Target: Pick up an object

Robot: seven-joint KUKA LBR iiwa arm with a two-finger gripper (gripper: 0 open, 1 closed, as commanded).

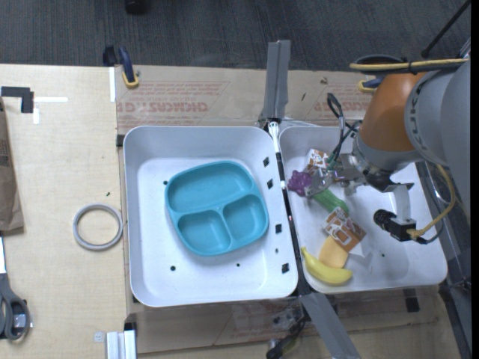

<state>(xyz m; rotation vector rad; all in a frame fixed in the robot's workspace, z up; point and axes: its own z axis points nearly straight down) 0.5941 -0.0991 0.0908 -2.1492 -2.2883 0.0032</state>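
Note:
The right bin (397,271) holds several small items: a purple toy (299,181), a green piece (330,200), a brown and white packet (345,230), a yellow-orange wedge (334,253) and a banana (326,273). A small white printed item (318,158) lies near the bin's back. My gripper (334,173) hangs low over the bin's left half, right beside the purple toy and just above the green piece. Its tips are lost in the clutter, and I see nothing clearly held.
The left bin (142,260) holds a blue divided plate (217,208). On the bench to the left lie a tape ring (97,226), scissors (11,316) and a brown bag (7,178). A grey divider post (276,81) rises between the bins.

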